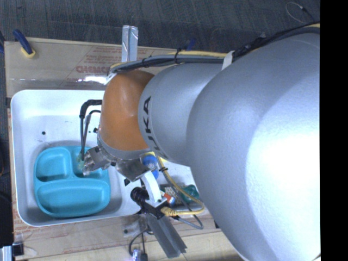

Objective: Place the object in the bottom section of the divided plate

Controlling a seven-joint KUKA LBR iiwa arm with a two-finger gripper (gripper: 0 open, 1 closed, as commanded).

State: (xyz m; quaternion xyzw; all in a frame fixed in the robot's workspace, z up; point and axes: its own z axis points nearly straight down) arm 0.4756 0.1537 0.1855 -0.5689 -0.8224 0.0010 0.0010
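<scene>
1. The left white bin point(22, 145) holds a blue divided plate point(70, 186), which lies left of and below the pincer. Its large bottom section point(73, 196) spans the plate's near side; two smaller sections sit above it.

2. The upper left section point(51, 163) lies well left of the pincer and shows plain blue, as does the bottom section.

3. The pincer point(87, 165) hangs over the upper right section point(81, 159), at the plate's right edge, under the orange band point(125, 113) of the KUKA arm point(228, 135). Whether it is released or clenched cannot be told, since the wrist hides it. The object to be placed cannot be made out either; it may sit beneath the pincer or within it.

4. Judged from this, the step in hand is a pick or carry above the wrong section. To do it well, the pincer should travel toward the near side of the plate, clear the ridge between sections, stop over the middle of the bottom section, and let go low so the object does not bounce out.

5. Right of the pincer, cables point(174, 197) trail from the wrist.
</scene>
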